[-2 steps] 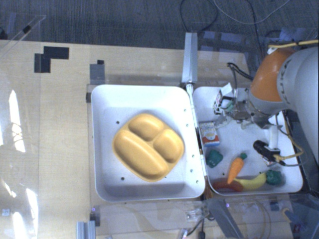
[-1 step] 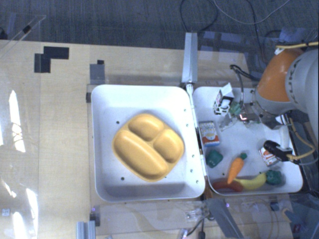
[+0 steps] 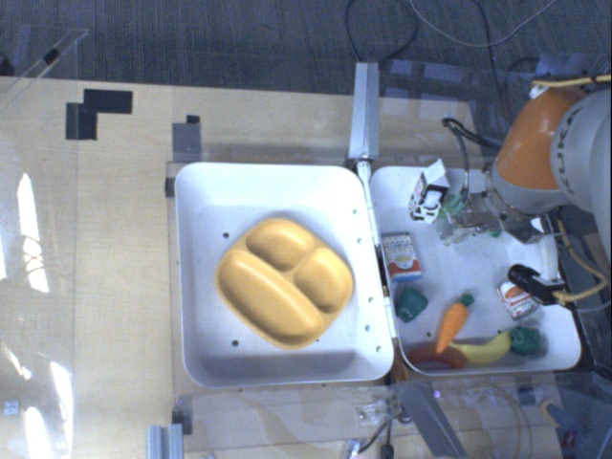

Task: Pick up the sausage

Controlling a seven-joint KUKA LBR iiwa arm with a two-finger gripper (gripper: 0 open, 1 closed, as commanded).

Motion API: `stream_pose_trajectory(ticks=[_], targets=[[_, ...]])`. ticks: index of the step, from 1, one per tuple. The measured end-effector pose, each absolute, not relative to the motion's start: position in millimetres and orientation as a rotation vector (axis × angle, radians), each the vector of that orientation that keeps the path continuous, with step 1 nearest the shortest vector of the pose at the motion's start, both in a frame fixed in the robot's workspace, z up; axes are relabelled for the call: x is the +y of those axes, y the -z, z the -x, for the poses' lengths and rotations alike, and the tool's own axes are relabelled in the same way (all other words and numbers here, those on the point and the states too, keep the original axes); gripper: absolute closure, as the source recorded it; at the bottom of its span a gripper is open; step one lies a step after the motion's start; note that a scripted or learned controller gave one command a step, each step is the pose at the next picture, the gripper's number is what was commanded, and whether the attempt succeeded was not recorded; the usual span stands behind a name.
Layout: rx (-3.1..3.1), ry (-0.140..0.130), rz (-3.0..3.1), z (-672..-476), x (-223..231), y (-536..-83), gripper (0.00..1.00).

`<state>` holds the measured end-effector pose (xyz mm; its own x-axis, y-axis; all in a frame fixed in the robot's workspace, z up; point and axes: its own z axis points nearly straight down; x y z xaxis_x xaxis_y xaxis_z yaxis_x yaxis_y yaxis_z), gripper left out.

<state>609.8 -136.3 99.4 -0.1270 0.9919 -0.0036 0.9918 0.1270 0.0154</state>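
The sausage (image 3: 432, 359) is a dark red link lying along the front wall of the right bin (image 3: 566, 350), at its front left corner. Its right end touches a yellow banana (image 3: 488, 349). An orange carrot (image 3: 452, 320) stands just behind it. The gripper (image 3: 466, 221) hangs over the back half of the right bin, well behind the sausage and apart from it. The grey arm with its orange band (image 3: 531, 146) comes in from the right.
The right bin also holds a small red and blue carton (image 3: 402, 256), a dark green piece (image 3: 412, 302), a green item (image 3: 525, 340), a small can (image 3: 517, 299) and a white and black box (image 3: 427, 197). A big yellow bread-like lump (image 3: 284, 282) lies in the left bin (image 3: 196, 256).
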Motion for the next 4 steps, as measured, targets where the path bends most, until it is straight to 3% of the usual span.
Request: stream_pose_trajectory(ticks=[1, 2, 3, 4], targets=[[2.202, -0.004, -2.237, -596.9, -109.3, -126.5, 1.00], [2.148, -0.015, -2.279, -551.4, -108.2, -89.8, 1.00], [2.154, -0.008, -2.269, -561.4, -182.5, -88.8, 1.00], [1.696, -0.011, -2.634, -573.6, -163.5, -88.5, 1.00]])
